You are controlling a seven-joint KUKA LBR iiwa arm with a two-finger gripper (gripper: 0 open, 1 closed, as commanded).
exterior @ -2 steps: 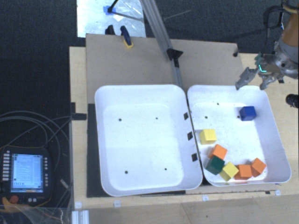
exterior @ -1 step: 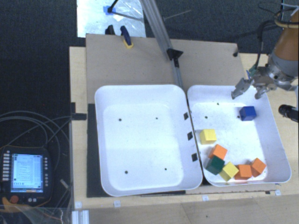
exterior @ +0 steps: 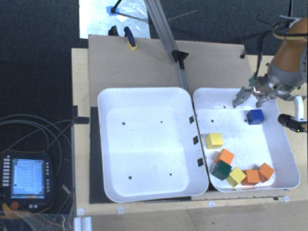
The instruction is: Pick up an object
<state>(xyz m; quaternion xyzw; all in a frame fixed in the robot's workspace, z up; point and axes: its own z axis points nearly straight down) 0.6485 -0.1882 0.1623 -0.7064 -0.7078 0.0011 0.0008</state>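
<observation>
Gripper (exterior: 251,96), fingers spread and holding nothing, poised over the right bin (exterior: 284,143); the blue cube (exterior: 255,116) lies just below it in view, apart.

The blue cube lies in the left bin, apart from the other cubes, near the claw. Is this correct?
Not quite: the camera view shows the blue cube in the right bin, not the left. It does lie apart from the other cubes, near the claw.

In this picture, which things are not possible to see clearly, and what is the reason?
- Arm, camera view: cut off by the right edge above the orange band.
- Green block: partly covered by the orange block beside it.
- Handheld screen, lower left: its text is too small to read.
</observation>
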